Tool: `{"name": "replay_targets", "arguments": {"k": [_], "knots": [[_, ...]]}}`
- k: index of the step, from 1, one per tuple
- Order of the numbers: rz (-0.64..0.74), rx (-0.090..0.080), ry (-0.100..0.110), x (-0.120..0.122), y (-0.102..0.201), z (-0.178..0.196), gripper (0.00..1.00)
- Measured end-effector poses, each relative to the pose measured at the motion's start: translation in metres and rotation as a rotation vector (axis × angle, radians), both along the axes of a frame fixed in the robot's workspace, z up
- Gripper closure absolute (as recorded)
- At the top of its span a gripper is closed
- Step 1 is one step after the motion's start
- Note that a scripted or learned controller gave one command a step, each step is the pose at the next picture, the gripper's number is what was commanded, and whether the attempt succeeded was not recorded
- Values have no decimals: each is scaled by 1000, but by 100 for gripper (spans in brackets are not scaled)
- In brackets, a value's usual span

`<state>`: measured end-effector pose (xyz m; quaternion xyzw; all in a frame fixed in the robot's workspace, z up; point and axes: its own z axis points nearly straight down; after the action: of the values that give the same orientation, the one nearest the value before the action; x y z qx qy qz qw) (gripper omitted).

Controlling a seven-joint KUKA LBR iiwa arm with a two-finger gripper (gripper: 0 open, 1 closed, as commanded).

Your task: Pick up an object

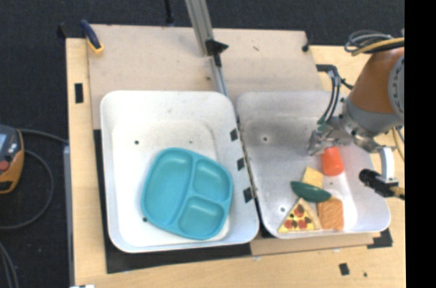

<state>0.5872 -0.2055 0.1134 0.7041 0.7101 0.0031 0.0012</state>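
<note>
Fingers of the gripper [320, 142] are seen above the right bin [272, 123], but whether they are apart or together cannot be told. 1 orange object [332, 161] is placed just beside them. A teal divided plate [187, 193] is laid in the left bin [129, 116].
</note>
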Motion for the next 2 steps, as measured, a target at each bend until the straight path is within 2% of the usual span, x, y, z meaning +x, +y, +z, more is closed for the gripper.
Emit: {"name": "replay_targets", "arguments": {"k": [1, 2], "knots": [[-5, -5, -1, 6, 7, 60, 100], [-5, -5, 0, 0, 12, 119, 100]]}}
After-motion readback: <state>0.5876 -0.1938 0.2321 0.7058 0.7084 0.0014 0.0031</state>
